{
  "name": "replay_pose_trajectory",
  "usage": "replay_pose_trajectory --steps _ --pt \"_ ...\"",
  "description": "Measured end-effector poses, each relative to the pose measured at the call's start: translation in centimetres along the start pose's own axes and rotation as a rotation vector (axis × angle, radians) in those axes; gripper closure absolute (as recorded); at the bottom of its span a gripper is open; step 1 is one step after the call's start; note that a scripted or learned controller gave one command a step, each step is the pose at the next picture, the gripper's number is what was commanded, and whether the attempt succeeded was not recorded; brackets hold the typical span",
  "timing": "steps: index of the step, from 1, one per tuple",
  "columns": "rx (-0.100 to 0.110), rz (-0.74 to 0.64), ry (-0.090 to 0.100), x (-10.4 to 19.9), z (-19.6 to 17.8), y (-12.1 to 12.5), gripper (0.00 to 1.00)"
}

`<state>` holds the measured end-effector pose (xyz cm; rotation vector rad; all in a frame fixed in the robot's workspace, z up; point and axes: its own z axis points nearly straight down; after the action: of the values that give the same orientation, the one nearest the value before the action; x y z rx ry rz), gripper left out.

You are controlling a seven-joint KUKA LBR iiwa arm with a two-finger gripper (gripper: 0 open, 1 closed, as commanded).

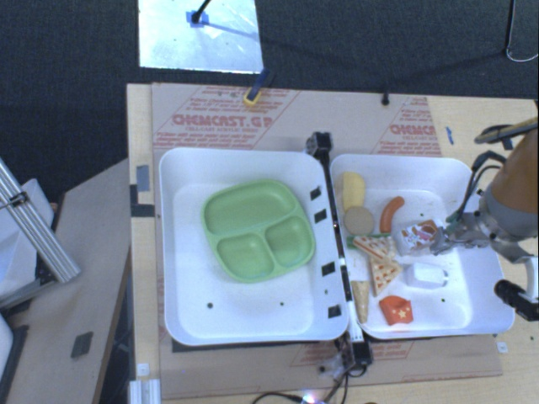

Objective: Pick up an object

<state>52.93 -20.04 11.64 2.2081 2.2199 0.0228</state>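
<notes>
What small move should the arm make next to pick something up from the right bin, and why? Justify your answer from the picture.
Probably lower the claw a little onto the small packet just left of its tip. The claw sits over the right bin beside that packet, and nothing shows gripped in it. Whether the claw is open cannot be told at this size.

- You are looking at a robotics lab, not a kitchen: the surface (143,225) is a bare plywood board over dark carpet (59,74).
- A protective sheet (227,120) printed "CHEMCAST GP" lies under two white bins (185,310).
- Your food is plastic toys, set beside a green compartment plate (257,230).
- An aluminium frame rail (34,234) stands at the left, and loose cables (328,53) run across the floor.
- A shiny metal plate (198,23) lies on the carpet.
</notes>
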Motion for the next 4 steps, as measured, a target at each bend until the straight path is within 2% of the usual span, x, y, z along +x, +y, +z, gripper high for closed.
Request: replay_pose_trajectory --steps 1,2,3,4 --pt "0.01 -0.001 -0.005 0.8 -5.9 0.8 1.0" --pt "0.01 0.0 -0.005 0.8 -11.1 1.1 1.0" --pt "0.018 -0.004 -0.001 6.1 -10.0 0.4 1.0" --pt "0.015 -0.005 -0.002 10.8 -10.9 0.7 1.0"
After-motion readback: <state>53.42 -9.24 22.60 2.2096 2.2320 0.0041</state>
